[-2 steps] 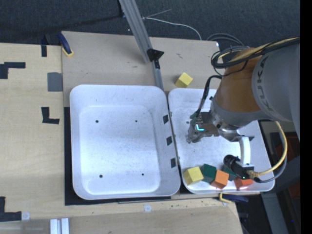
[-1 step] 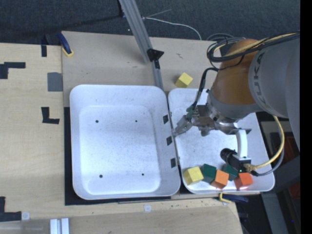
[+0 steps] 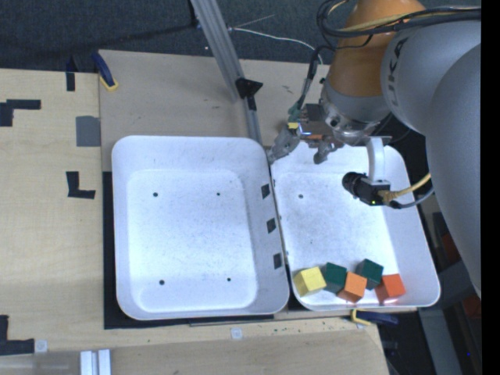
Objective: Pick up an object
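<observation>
While the gripper [image 3: 303, 146] hangs over the far rim of the right bin [image 3: 328, 209], its two fingers stand spread apart with nothing between them, so the pick looks to be at its start: no object has been taken, and reaching, closing and lifting are all left to do. Every candidate for the pick lies in a cluster against the near wall of the right bin, well apart from the gripper at the opposite end. I count five blocks there: one yellow block [image 3: 310, 280] at the end of the cluster nearest the left bin, two green blocks, one [image 3: 336, 274] just beside the yellow and the other [image 3: 370, 271] further along, one orange block [image 3: 354, 287] between the greens and touching or nearly touching them, and one red-orange block [image 3: 391, 287] at the outer end. There are two bins in all; the left bin [image 3: 187, 225], adjoining the right bin, carries only small dark specks on its floor. To judge by this, the arm must travel the whole length of the right bin before any grasp.
</observation>
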Robot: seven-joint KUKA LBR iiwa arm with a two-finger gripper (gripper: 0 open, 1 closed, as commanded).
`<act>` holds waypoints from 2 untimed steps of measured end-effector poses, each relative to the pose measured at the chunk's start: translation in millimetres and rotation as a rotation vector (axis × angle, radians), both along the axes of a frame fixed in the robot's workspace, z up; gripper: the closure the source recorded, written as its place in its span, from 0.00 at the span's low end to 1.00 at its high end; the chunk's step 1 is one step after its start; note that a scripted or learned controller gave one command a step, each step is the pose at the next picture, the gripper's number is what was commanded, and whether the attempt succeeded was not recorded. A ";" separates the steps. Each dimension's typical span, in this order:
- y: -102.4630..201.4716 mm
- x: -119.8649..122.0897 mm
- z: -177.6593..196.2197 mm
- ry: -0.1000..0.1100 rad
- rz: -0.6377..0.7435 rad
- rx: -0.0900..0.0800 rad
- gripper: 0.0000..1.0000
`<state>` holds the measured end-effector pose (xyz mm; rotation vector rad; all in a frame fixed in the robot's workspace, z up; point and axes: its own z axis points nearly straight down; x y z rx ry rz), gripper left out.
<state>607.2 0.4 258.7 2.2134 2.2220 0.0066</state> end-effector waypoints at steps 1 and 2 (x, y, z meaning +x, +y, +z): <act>-59.5 -54.2 45.5 0.005 -0.009 -0.002 0.00; -57.6 47.1 -72.3 0.012 -0.001 -0.001 0.00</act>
